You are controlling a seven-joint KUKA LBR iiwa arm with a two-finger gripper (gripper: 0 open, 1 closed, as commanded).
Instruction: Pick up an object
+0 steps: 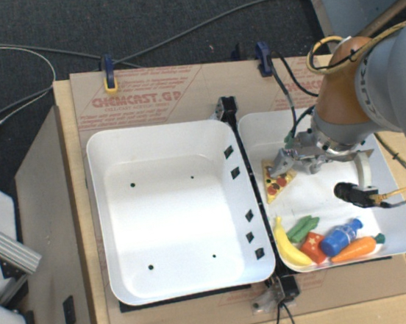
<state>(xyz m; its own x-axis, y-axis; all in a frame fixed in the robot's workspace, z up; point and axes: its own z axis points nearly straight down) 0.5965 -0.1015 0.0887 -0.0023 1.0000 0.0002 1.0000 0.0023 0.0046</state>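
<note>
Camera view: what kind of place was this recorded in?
Likely a robotics lab bench: two white bins on a clamped board, toy food such as a banana, loose cables, a robot arm.

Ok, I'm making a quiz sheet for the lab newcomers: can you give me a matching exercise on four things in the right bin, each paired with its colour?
Things:
1. banana
2. bottle
3. carrot
4. pepper

Colours:
a. orange
b. green
c. yellow
d. blue

Pairs: 1-c, 2-d, 3-a, 4-b

All four lie together at the near edge of the right bin.
</note>
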